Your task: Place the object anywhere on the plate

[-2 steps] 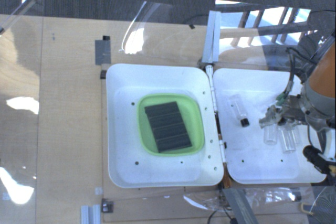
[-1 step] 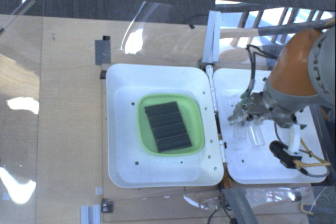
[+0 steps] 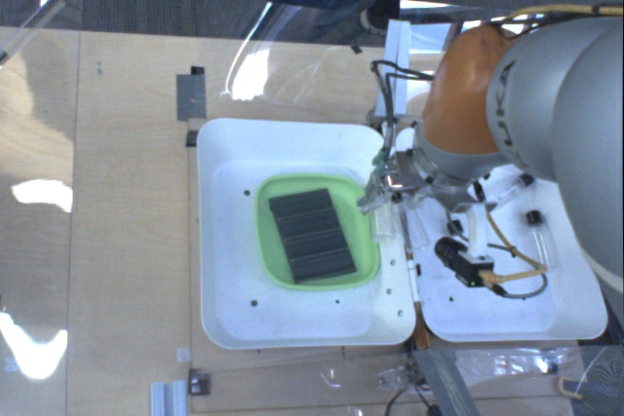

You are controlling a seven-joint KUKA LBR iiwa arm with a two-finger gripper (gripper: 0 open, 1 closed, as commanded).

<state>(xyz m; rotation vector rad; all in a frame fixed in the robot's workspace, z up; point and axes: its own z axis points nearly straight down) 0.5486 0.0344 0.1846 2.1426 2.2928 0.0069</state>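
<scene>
A green plate (image 3: 364, 253) sits in the middle of the left white bin (image 3: 224, 307). A dark grey ribbed rectangular block (image 3: 311, 235) lies flat on the plate, slightly turned, and covers most of its floor. My gripper (image 3: 382, 198) hangs over the left bin's right rim, just beyond the plate's right edge and apart from the block. I see nothing held in it. The grey arm with its orange band (image 3: 466, 97) reaches in from the right and hides much of the right bin.
The right white bin (image 3: 546, 317) lies beside the left one, with a small black-tipped item (image 3: 533, 217) near its right side. A clear screen stands behind the bins. A person stands at the top of the view.
</scene>
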